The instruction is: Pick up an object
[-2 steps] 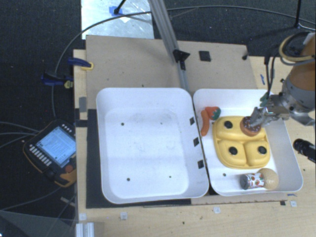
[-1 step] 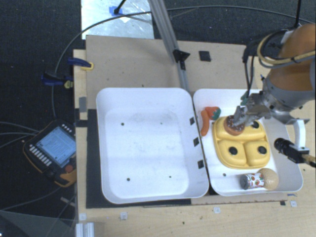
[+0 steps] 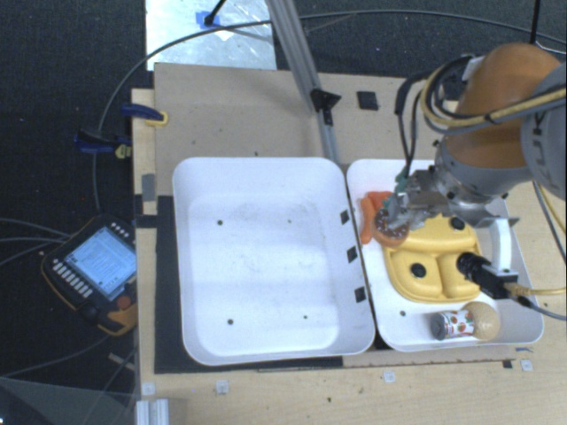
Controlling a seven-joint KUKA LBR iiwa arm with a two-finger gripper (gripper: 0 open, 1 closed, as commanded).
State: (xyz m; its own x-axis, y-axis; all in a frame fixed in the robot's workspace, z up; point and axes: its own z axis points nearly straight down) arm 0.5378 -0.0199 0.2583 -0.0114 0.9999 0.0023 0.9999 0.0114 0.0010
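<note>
The gripper (image 3: 392, 220) hangs low in the right bin (image 3: 396, 322), over its far left corner. From where I stand I cannot tell whether the jaws are open or closed; the wrist hides them, and I see nothing clearly held.

The likeliest thing to pick is the orange piece (image 3: 366, 212). It lies against the bin's left wall, just to the left of the gripper and partly under it. The part I can see is narrow, with its long axis running along that wall from the far side toward the near side. So I judge the jaws would need to shift slightly left and close across its short width. The wall sits tight beside it, which leaves little room on that side.

A mottled brown patch directly under the gripper is too unclear to name. The yellow moulded piece (image 3: 434, 264) lies to the right of the gripper and nearer to me, broad and flat, so it looks a poor fit for 2 fingers. Well apart, at the near wall, a small can (image 3: 450, 326) lies on its side touching a tan ball (image 3: 484, 320). The left bin (image 3: 257, 264) lies beside it.
</note>
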